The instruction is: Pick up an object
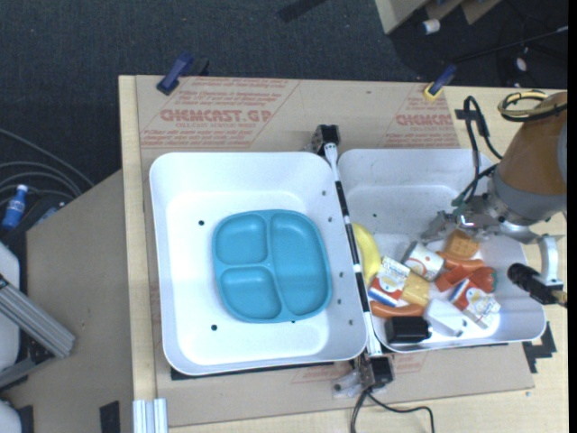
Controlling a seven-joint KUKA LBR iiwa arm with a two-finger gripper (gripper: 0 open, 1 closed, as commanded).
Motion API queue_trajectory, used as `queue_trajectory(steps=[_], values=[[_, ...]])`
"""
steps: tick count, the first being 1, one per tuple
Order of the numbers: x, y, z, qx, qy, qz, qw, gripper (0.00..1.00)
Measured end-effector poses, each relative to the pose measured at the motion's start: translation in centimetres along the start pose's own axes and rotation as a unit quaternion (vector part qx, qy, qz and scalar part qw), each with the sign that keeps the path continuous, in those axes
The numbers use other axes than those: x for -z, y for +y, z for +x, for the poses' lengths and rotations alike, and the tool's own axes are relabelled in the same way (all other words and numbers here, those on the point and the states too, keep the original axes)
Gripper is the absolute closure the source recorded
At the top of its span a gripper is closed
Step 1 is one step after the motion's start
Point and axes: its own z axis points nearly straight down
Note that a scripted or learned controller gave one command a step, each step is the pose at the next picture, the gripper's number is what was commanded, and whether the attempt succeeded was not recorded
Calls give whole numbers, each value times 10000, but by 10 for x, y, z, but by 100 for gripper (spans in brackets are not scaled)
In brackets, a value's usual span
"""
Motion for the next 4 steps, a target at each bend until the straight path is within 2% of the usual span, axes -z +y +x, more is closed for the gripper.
queue_trajectory(steps=[1,2,3,4], values=[[12,2,-1,-2,-23,-36,10000,100],[90,59,50,12,15,12,10000,100],[90,58,50,10,14,22,10000,0],[-4,-10,55,0,17,33,10000,0]])
